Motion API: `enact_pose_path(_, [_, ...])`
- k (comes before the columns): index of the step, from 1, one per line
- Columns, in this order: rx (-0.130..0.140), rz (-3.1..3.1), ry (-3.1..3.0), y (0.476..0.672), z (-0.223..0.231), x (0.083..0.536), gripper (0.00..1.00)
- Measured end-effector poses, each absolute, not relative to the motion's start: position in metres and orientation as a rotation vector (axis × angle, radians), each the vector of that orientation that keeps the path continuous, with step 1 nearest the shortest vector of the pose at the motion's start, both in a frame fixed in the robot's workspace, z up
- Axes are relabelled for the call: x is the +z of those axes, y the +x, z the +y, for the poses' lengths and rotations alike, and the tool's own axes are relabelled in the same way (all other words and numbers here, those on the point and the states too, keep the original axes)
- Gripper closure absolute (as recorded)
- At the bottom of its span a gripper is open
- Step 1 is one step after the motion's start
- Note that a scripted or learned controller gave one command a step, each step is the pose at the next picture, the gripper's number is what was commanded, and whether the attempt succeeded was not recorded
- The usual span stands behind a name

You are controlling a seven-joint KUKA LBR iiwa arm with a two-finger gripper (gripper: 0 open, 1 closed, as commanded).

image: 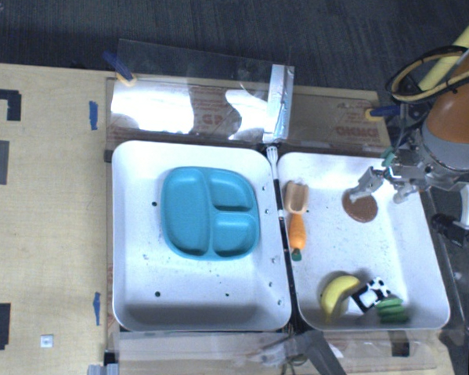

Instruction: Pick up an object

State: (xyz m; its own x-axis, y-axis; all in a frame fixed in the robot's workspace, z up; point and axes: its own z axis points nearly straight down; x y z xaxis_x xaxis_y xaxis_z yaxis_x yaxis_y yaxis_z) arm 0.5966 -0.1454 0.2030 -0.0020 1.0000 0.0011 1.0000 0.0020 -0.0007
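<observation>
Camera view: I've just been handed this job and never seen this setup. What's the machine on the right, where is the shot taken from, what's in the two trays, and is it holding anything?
The camera is fixed above the bench and looks down at a slant. The grey machine with the orange band, entering from the right, is a robot arm; its gripper hangs over the far part of the right bin. Its fingers stand apart with nothing between them, so it holds nothing. A brown disc lies just below it. That bin also holds a carrot, a tan brush-like item, a banana, a small black-and-white object and a green piece. The left bin holds a blue divided plate.
</observation>
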Motion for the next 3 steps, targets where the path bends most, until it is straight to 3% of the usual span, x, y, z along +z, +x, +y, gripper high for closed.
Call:
enact_pose_path(1, [-0.007,-2.183,-2.27,0.635,-0.188,0.088,0.0])
enact_pose_path(2, [-0.005,-2.183,-2.269,0.635,-0.188,0.098,1.0])
enact_pose_path(3, [-0.01,-2.439,-1.991,0.644,-0.083,0.188,1.0])
